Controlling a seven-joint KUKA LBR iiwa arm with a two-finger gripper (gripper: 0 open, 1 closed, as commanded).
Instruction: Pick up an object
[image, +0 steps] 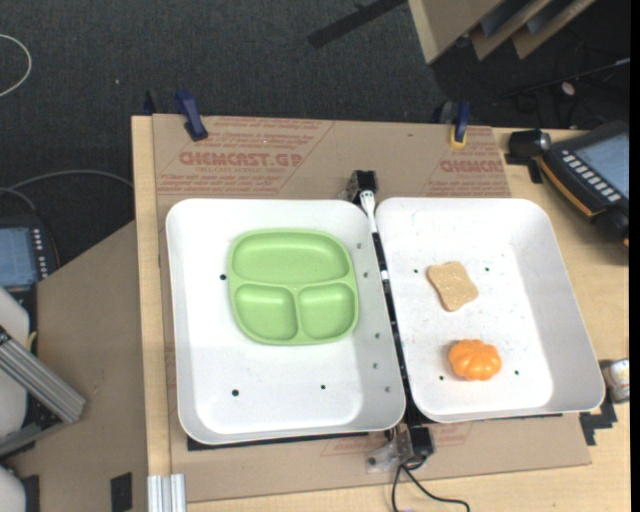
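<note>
Cables (412, 478) trail off the near edge of the cardboard sheet (300, 150) that carries both bins; a blue clamp (190, 114) at its far left corner pins it down, probably so nothing shifts during grasps.

Just beyond, the right bin (565, 270) holds two loose candidates. A small orange pumpkin-like toy (473, 360) sits toward its near edge, and a tan bread-shaped slice (453, 285) lies nearer the middle. They are apart from each other and clear of the walls.

The left bin (200, 385) carries a green three-compartment plate (293, 287), lying flat toward its far edge.

No pick has begun, judging by everything resting on the bin floors. The rounded toy looks the easier target; the flat slice and the broad plate offer less to close on.
</note>
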